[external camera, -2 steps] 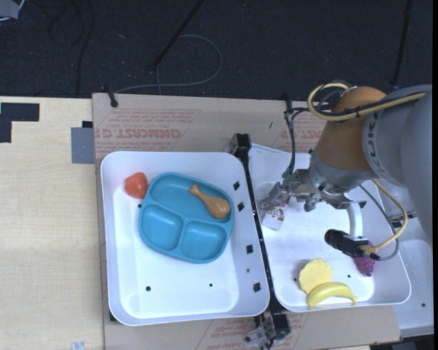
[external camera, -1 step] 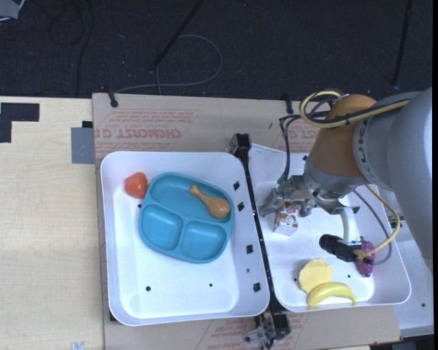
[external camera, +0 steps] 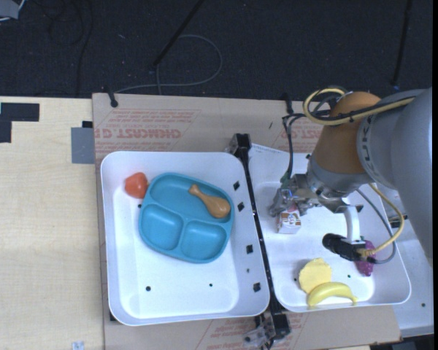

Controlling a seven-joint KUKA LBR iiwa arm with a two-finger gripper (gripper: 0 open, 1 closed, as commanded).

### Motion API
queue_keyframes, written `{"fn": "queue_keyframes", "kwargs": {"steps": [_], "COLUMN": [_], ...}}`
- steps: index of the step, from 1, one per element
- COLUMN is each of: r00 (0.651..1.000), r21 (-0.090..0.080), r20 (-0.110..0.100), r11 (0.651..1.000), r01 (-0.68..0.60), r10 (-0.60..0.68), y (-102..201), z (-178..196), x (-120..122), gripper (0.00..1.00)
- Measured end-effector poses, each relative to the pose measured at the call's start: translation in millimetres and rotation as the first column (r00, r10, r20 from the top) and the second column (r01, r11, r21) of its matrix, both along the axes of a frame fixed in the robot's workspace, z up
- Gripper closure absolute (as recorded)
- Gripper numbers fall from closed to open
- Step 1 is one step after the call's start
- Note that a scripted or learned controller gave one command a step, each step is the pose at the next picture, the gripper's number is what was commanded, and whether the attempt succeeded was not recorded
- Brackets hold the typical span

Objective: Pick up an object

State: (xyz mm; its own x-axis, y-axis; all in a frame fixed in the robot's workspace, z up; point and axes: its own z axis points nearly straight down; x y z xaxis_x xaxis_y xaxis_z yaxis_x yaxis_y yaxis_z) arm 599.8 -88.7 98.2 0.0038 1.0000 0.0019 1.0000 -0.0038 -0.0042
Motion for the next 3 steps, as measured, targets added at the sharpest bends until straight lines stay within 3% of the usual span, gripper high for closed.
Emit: {"fn": "queue_keyframes", "kwargs": {"steps": [2, 3], "r00": [1.000, 1.000], "r21": [-0.002, 0.001], "r20": [0.006, -0.001], "r11": [1.000, 1.000], "r01": [-0.005, -0.007], "r10": [0.005, 0.007], "y": [1.2, 49.8], "z": [110.0, 104.4], "x": [2.6, -17.4], "gripper": [1.00, 1.00]}}
